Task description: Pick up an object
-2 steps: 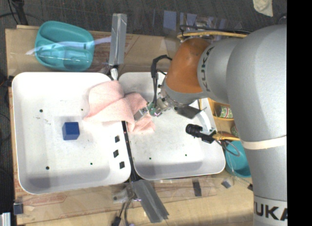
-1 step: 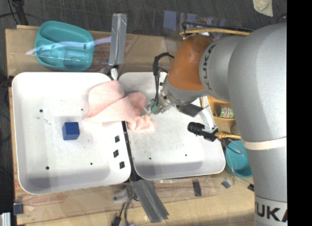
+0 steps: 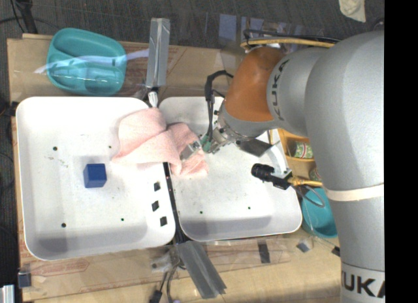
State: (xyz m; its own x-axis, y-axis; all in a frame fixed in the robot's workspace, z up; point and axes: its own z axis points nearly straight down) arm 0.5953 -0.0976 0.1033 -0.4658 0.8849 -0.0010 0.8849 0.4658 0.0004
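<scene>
Arm [image 3: 326,99] reaches in from right, bent down over right bin [image 3: 241,223]. Pink cloth [image 3: 153,140] draped across the divide between both bins, its right end at gripper [image 3: 199,148]; jaw state can't tell. Blue cube [image 3: 95,175] in left bin [image 3: 39,230].

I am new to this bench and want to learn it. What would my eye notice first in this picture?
First the big grey arm with its orange band, reaching in from the right. Its gripper is low at a pink cloth draped over the wall between the two white bins. A small blue cube lies in the left bin.
</scene>
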